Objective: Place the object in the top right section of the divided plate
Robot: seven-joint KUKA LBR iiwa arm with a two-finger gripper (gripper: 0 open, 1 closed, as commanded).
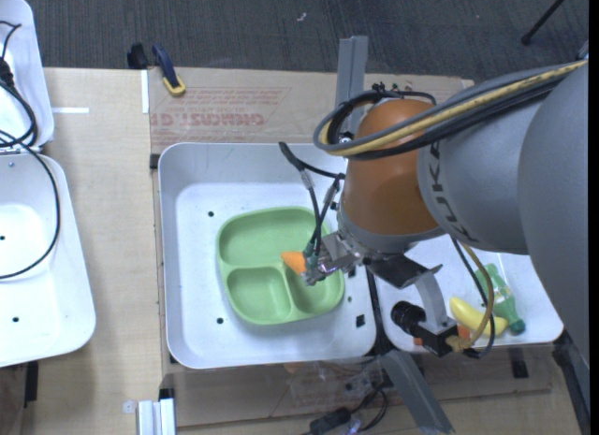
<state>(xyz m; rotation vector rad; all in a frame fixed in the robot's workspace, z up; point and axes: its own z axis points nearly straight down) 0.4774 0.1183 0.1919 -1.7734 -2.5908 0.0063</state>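
Grey arm (487, 171) over green plate (271, 269)

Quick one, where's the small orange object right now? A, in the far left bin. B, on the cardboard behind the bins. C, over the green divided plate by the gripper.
C: the orange object sits over the green divided plate, right at the gripper.

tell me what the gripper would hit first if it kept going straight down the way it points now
Most likely the orange object right at the gripper tip, and just beneath that the green divided plate. Depth is hard to judge from this slanted view.
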